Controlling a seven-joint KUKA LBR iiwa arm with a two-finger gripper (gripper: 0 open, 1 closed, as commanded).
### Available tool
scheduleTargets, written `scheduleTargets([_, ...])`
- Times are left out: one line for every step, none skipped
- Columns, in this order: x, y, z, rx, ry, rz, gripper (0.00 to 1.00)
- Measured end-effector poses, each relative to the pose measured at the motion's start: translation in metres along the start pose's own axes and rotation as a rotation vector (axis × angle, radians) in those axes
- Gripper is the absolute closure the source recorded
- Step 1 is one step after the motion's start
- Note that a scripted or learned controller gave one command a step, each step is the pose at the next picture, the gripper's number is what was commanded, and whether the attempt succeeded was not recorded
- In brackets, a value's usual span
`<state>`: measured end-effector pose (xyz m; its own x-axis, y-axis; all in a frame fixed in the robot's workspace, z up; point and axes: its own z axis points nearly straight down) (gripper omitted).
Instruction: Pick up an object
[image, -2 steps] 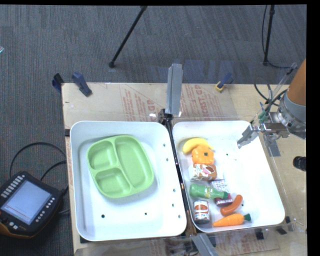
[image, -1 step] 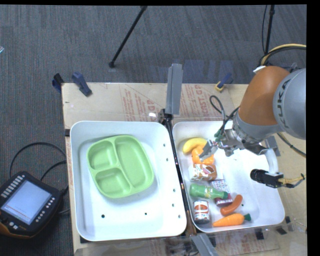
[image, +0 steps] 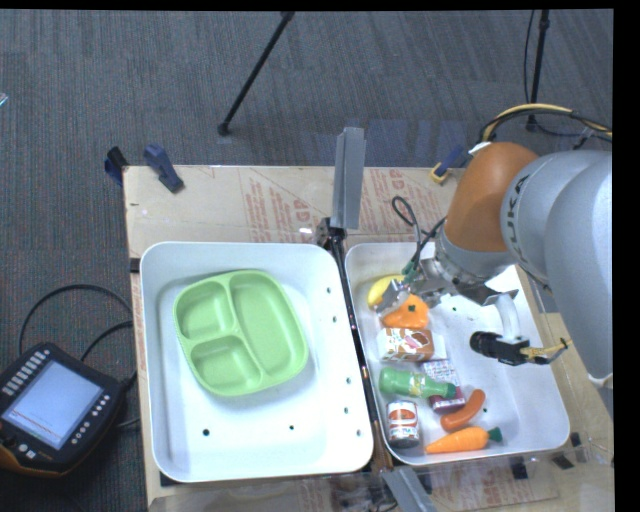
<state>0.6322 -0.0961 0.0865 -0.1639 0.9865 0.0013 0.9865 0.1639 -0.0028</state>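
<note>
Reaching in from the right, one grey arm (image: 560, 230) lowers its gripper (image: 412, 290) into the right of two white bins (image: 530, 400); whether it is clenched or released cannot be told. Below it lie one banana (image: 379, 291), one orange piece (image: 405, 314), one packet (image: 406, 344), one green bottle (image: 415, 383), one can (image: 403, 422), one sausage (image: 467, 409) and one carrot (image: 462, 440). One green divided tray (image: 240, 330) sits in the left bin (image: 160, 420).

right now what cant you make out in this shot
- Gripper, camera view: fingers too small and cluttered to tell open or shut.
- Yellow item: partly covered by the gripper, identity unclear.
- Can label: too small to read.
- Arm: cut off at the right edge.
</note>
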Motion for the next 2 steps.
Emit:
scheduleTargets([0.000, 0.000, -0.009, 0.000, 0.001, 0.002, 1.00])
scheduleTargets([0.069, 0.023, -0.143, -0.002, -0.001, -0.086, 1.00])
